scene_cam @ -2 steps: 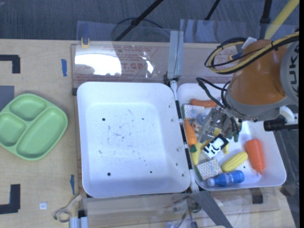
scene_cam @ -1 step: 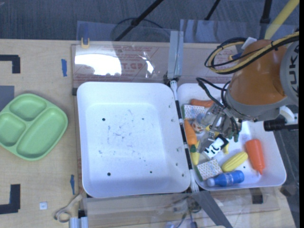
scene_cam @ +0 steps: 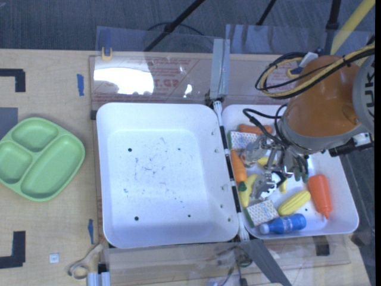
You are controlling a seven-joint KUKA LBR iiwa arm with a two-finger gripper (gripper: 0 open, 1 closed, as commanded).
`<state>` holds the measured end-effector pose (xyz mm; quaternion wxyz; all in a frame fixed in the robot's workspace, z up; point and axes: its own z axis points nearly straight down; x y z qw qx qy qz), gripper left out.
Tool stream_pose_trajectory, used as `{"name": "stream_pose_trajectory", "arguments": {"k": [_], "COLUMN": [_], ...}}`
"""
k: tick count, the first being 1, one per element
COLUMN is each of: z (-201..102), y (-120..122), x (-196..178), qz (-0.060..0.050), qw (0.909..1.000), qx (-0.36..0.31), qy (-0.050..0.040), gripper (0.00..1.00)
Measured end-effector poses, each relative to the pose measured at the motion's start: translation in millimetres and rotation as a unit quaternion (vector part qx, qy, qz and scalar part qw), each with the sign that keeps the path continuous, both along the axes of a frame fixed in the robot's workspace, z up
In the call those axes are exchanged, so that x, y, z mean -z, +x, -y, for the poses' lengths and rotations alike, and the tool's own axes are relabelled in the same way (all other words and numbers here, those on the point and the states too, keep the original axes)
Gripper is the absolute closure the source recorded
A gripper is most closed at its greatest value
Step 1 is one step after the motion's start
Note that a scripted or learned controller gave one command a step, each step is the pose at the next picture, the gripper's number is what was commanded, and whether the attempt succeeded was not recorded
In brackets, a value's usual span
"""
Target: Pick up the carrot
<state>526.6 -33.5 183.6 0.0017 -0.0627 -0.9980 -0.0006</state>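
Observation:
An orange carrot (scene_cam: 321,194) lies near the right wall of the right bin (scene_cam: 348,219), its thick end pointing up-left. A second long orange piece (scene_cam: 239,167) lies along the bin's left wall, and I cannot tell whether it is also a carrot. My gripper (scene_cam: 271,170) hangs low over the middle of this bin, between the two orange pieces and among the clutter. It sits left of the carrot, apart from it. The arm's orange band (scene_cam: 321,103) covers the bin's back right part.
A yellow corn cob (scene_cam: 294,202), a blue bottle (scene_cam: 286,224) and two checkered packets (scene_cam: 262,210) crowd the right bin's front. Another orange item (scene_cam: 253,128) lies at its back. The left bin (scene_cam: 161,171) adjoins it. A green divided plate (scene_cam: 38,157) rests far left.

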Motion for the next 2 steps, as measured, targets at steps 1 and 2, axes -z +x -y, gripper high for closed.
{"name": "stream_pose_trajectory", "arguments": {"k": [1, 2], "z": [14, 7], "y": [57, 38], "x": [-85, 0], "qz": [0.002, 0.001], "qw": [0.9988, 0.9929], "qx": [-0.05, -0.119], "qy": [0.0001, 0.0003], "gripper": [0.0, 0.0]}}
